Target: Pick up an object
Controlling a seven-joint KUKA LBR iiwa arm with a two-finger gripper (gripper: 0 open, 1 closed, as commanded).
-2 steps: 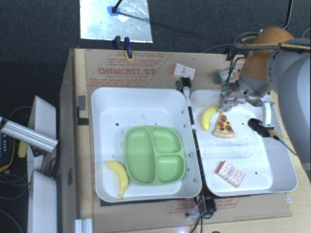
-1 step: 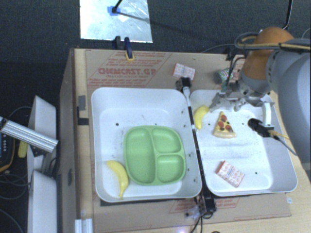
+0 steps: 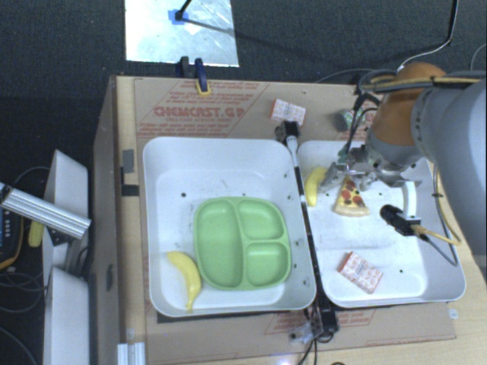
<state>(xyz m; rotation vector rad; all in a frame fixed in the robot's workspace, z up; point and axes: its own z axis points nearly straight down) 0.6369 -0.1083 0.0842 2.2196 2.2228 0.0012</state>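
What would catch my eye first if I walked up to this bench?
Probably the bright green divided plate in the middle of the left bin, with a yellow banana lying at its lower left edge. Next, the grey and orange arm reaching into the right bin, its gripper just above a pizza slice.

Robotics lab: my bench (image 3: 190, 109) is taped cardboard on dark carpet (image 3: 61, 44), bearing 2 white bins (image 3: 163, 158), loose cables (image 3: 434, 52), clamps (image 3: 199, 73), plastic toy food (image 3: 351, 198).
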